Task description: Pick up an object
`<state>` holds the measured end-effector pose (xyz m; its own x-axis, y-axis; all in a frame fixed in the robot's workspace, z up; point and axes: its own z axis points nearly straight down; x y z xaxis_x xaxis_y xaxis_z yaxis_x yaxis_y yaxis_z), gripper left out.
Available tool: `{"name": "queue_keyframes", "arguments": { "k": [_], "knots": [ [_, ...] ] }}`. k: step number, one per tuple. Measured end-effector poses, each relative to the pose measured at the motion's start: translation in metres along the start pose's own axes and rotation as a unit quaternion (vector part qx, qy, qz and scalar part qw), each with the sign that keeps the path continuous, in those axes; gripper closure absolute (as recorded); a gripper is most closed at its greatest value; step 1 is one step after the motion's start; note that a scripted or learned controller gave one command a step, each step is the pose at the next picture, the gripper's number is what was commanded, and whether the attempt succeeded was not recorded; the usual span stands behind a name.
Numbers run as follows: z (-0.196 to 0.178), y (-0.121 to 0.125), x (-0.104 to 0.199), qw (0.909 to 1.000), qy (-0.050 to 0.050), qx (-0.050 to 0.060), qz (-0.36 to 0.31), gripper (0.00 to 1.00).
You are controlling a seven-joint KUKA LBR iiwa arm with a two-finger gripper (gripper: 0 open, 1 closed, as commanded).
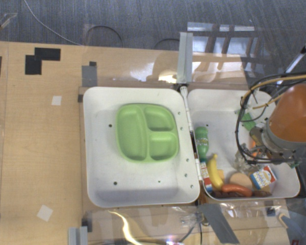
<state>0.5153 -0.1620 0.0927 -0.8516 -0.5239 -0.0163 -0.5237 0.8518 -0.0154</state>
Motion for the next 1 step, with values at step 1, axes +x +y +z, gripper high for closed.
{"name": "queue_keyframes", "arguments": {
  "k": [1],
  "knots": [
    [0.005, -0.0766, -0.0796, 1.0, 0.001, -0.002, -0.004, 0.0]
  ]
}}
